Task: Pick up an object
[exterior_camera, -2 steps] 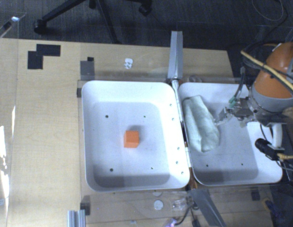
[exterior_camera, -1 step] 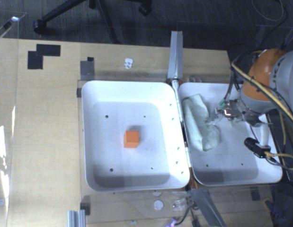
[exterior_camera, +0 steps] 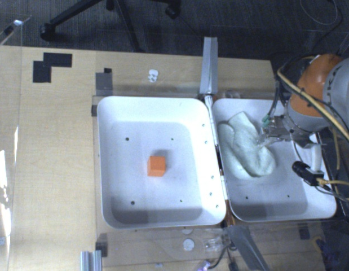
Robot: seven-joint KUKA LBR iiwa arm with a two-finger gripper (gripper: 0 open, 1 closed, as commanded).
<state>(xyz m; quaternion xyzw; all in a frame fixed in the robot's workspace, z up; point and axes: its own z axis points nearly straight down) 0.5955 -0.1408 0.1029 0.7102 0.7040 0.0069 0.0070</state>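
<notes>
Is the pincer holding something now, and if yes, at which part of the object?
It cannot be told. The pincer is down at the right edge of the white cloth in the right bin, but no cloth shows between its tips. The orange cube lies untouched.

One camera sits high above the surface (exterior_camera: 56, 168) and looks down at a slant; both white bins (exterior_camera: 106, 151) fit inside its view; dark floor (exterior_camera: 247, 10) shows along the top.
</notes>
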